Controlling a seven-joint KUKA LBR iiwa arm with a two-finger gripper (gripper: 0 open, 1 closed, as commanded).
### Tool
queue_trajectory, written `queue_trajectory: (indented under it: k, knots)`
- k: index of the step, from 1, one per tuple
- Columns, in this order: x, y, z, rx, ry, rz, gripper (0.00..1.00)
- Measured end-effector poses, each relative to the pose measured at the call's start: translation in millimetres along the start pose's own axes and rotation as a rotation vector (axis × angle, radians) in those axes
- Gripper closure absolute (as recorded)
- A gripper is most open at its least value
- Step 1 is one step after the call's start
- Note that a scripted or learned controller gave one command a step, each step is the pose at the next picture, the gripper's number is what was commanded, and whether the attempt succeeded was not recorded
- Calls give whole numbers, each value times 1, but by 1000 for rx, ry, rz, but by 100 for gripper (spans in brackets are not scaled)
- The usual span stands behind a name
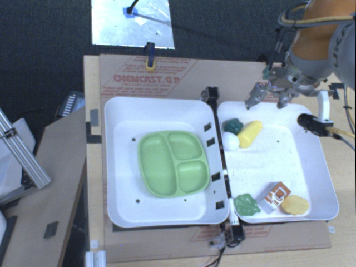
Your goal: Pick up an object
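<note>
Camera view first, since that's all we're working with: the gripper (pixel 271 95) is hanging over the far edge of the right bin (pixel 321 174), with its jaws looking spread apart and nothing between them. It's not touching anything as far as I can see, just air under the fingers (pixel 253 98).

Closest candidates are sitting bunched up at the far left corner of that bin: a yellow banana-ish piece (pixel 250 133), a dark green thing (pixel 233 125) just beside it, and a white egg (pixel 230 142) touching or nearly touching both. Down at the near side there's a green leafy bit (pixel 245 204), a small orange and white box (pixel 275 196) and a yellow lumpy piece (pixel 295 205). The left bin (pixel 118 149) is carrying a green divided tray (pixel 172 163).

If I'm guessing how to do this well: go for the yellow piece, since it's sticking out to the right of the cluster. I'd be lining the jaws across its narrow width and dropping straight down, otherwise a finger is probably landing on the egg and shoving everything around.
</note>
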State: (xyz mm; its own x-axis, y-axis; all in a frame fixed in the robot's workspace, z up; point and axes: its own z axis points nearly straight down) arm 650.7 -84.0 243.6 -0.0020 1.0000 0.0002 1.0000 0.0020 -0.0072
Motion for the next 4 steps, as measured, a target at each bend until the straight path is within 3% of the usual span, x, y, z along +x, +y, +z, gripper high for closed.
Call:
queue_trajectory:
  k: [1,3,4]
  knots:
    - [0,2,-5,-9,-1,-1,0]
    - [-11,-13,94,-5,0,2,0]
    - [-5,-7,140,-5,0,-2,0]
